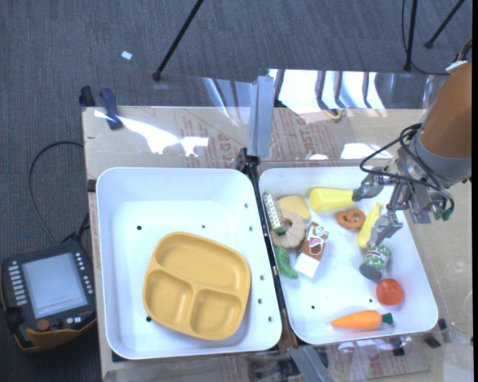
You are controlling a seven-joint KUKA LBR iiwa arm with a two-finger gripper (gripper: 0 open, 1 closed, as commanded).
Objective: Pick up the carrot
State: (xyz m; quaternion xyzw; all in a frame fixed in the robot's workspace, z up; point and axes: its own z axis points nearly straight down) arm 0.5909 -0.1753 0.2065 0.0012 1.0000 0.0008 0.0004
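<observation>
Carrot (358,320) lies flat at the near edge of the right bin (334,305), green tip pointing right, nothing touching it. Just beyond it, a red tomato (389,291). Further in sits a small grey-green can (375,259), a yellow banana (370,224) and a brown pretzel (351,218). Over in the left bin (127,205), a yellow divided tray (197,284). Up at the far right, the pincer (380,205) hangs above the toys, well away from the carrot; its fingers look spread apart with nothing between them, though the angle makes that hard to call.
</observation>
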